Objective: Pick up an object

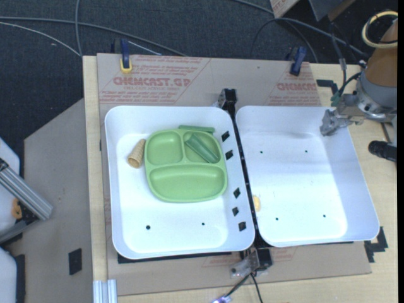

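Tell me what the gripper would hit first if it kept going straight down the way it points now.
Probably the bare white floor of the right bin near its upper right corner; the gripper hangs there, though its height is unclear.

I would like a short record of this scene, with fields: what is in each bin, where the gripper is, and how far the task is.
left bin: green tray, three compartments; green piece in its upper right compartment; cone lying beside the tray's left edge
right bin: small yellow bit at its left rim
gripper: at the right bin's upper right corner, far from the tray
task state: nothing seen between the fingers; no object picked yet
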Available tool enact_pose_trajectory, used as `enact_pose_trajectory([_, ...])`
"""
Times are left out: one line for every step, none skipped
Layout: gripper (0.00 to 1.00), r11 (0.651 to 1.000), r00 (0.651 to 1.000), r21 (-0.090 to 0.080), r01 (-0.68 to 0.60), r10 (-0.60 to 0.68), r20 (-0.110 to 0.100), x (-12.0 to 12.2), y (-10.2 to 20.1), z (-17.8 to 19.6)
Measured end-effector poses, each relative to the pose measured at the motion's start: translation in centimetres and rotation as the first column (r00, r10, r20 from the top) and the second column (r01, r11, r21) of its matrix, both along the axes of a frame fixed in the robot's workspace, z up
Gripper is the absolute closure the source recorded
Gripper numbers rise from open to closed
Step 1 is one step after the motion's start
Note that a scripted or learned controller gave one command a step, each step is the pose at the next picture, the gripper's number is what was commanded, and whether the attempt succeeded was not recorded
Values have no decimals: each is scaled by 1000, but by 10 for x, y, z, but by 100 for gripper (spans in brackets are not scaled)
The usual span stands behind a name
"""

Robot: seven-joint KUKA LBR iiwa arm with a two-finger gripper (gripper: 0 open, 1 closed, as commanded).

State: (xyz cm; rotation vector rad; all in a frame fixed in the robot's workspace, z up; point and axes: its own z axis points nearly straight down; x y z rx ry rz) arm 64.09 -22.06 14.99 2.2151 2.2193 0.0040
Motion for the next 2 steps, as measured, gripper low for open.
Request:
enact_pose_trajectory([100,1000,1000,0,0,0,0,4,0,45])
enact_pose_trajectory([100,1000,1000,0,1,-1,0,5,0,87])
